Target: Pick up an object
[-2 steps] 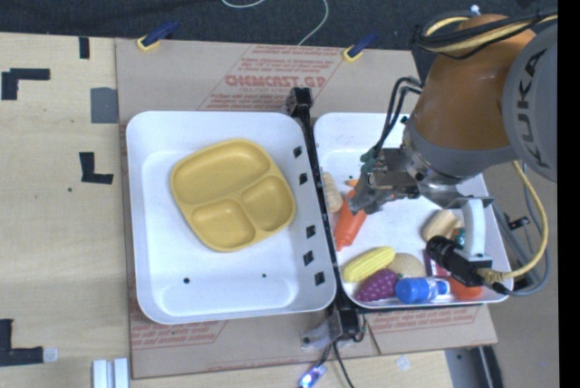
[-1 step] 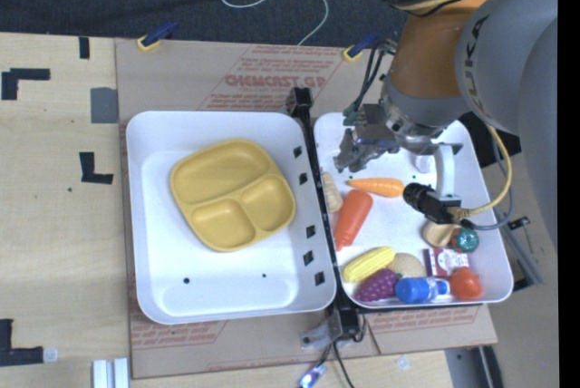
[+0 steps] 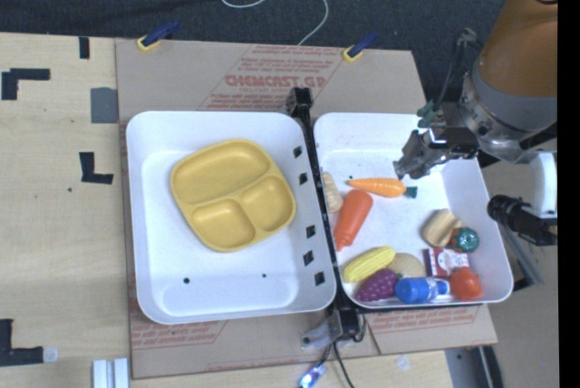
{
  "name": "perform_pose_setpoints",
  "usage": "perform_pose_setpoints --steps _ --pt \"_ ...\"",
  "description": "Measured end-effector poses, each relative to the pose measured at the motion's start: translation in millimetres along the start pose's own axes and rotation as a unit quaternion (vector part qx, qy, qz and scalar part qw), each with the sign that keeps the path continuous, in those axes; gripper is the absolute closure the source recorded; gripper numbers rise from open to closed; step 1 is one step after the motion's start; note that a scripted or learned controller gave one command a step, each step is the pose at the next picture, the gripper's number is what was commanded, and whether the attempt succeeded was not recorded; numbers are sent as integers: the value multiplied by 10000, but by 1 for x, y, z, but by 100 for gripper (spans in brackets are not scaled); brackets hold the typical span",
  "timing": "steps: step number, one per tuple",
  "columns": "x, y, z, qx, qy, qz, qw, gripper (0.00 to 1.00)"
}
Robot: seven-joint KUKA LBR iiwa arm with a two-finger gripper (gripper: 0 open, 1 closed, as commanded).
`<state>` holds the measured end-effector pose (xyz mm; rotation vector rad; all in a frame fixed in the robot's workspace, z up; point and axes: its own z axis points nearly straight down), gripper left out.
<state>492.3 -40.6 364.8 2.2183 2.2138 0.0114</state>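
The end effector hangs over the upper part of the right bin, its dark tip pointing down and to the left; nothing is seen between its fingers, and whether they are spread or closed cannot be told. Just below and left of it lies a small toy carrot, horizontal on the bin floor, close to the tip though contact cannot be judged. Further down-left is a larger orange toy carrot, lying at a slant. Below the end effector, toward the bin's near edge, sit a yellow toy corn cob, purple toy grapes and a blue bottle lying on its side. Down-right of it are a tan toy bread roll, a teal ball and a red toy tomato. Far to the left, in the left bin, rests a yellow divided plate. Both bins sit on cardboard on the counter.
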Motion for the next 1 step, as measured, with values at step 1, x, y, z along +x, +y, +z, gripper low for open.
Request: perform_pose_setpoints --steps 1 --pt "57 -9 -26 45 7 -46 10000 100"
